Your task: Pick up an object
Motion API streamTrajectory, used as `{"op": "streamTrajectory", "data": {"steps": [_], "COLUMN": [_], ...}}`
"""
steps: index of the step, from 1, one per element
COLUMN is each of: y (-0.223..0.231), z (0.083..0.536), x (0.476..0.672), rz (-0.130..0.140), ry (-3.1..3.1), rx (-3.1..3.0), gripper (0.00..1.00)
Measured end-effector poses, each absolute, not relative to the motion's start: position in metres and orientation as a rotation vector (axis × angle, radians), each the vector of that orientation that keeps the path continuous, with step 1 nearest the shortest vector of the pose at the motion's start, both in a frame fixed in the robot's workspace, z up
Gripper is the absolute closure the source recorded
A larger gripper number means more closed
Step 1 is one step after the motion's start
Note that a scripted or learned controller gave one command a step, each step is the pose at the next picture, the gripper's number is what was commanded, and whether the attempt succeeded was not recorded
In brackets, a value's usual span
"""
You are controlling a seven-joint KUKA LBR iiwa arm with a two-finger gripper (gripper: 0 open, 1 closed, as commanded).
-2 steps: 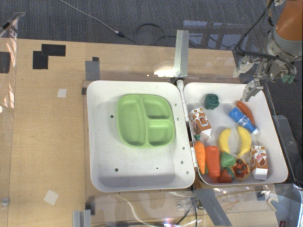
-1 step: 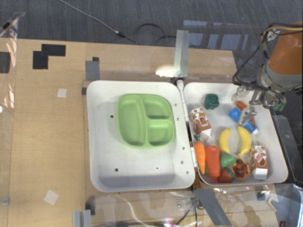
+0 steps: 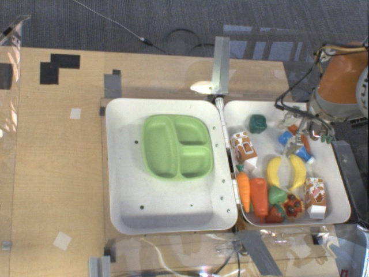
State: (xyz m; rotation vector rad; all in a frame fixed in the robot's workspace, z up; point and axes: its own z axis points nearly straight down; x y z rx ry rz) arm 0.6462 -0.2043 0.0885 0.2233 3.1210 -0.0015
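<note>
The right bin [image 3: 341,180] holds several toy foods. Among them are a dark green piece [image 3: 256,123], a small brown-and-white carton [image 3: 244,149], two yellow bananas [image 3: 286,173], an orange carrot [image 3: 244,190] and a red block [image 3: 259,197]. A green pepper [image 3: 277,194], a dark red piece [image 3: 293,205] and a second carton [image 3: 315,196] lie near the front. My gripper [image 3: 296,144] hangs low over the bin's back right, just behind the bananas. A blue piece [image 3: 285,138] and an orange-red piece [image 3: 305,145] lie right beside it. Nothing is seen lifted.
The left bin [image 3: 124,154] carries a green divided plate [image 3: 176,147]. A metal post [image 3: 221,65] stands behind the wall between the bins. The arm's orange band [image 3: 341,81] and dark cables [image 3: 297,91] hang over the right bin's back right corner.
</note>
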Motion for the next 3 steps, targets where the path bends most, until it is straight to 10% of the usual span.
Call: {"op": "streamTrajectory", "data": {"steps": [2, 3], "y": [-0.166, -0.165], "z": [0.089, 0.103], "x": [0.588, 0.591], "rz": [-0.001, -0.001], "ry": [3.082, 3.074], "rx": [0.543, 0.531], "gripper": [0.0, 1.0]}}
